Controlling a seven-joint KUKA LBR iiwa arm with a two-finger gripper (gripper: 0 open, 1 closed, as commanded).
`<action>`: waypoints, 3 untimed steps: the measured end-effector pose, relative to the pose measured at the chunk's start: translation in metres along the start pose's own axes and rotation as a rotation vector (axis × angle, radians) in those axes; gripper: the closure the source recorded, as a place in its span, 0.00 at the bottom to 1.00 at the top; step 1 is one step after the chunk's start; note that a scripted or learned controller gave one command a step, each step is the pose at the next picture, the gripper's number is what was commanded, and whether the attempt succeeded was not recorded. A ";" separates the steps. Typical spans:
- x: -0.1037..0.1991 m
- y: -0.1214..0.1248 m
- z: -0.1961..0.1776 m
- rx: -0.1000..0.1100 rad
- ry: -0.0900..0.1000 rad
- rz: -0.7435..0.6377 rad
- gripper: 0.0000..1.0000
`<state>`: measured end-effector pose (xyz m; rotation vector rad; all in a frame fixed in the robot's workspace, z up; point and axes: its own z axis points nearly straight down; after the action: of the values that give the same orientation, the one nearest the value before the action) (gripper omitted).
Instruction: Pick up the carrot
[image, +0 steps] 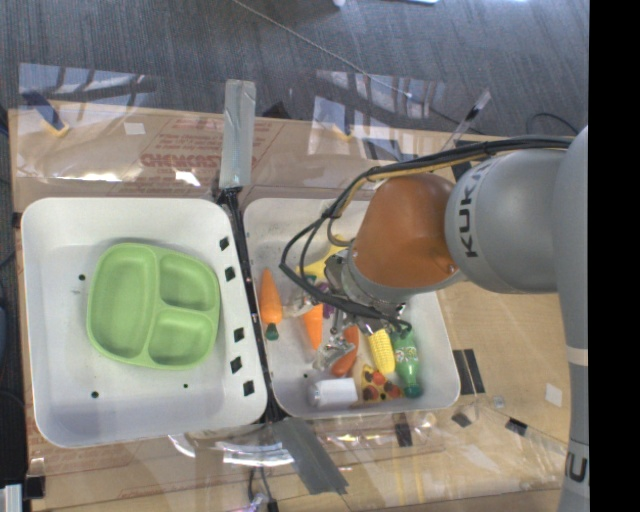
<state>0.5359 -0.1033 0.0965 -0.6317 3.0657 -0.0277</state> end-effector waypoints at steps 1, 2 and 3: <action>-0.003 0.005 -0.010 -0.006 -0.002 -0.011 1.00; -0.033 0.084 -0.100 -0.018 0.001 -0.033 1.00; -0.038 0.071 -0.127 -0.019 0.002 -0.284 1.00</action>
<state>0.5410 -0.0215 0.2220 -1.0623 2.9536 -0.0010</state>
